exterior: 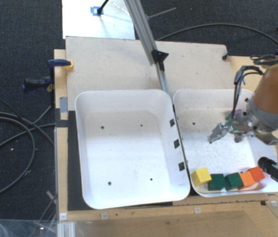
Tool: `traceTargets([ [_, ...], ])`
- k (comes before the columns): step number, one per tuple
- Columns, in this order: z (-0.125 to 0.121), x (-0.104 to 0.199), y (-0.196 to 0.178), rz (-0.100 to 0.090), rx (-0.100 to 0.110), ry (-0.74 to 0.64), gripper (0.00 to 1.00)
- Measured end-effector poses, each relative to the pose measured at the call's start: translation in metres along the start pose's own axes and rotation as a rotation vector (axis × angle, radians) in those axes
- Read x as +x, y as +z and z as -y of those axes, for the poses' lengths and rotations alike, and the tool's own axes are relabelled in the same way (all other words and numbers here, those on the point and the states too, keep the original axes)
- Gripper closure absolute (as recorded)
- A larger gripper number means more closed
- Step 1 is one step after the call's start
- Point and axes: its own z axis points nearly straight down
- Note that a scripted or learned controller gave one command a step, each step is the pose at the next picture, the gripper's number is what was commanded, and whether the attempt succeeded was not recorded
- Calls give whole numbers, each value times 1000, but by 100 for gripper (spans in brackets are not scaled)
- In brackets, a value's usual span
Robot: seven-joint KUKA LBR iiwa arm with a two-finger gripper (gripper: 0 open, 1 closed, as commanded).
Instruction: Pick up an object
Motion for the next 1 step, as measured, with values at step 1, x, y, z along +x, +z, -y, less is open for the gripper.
traceTargets([
  [1,32,-67,24,3,2,10,0],
])
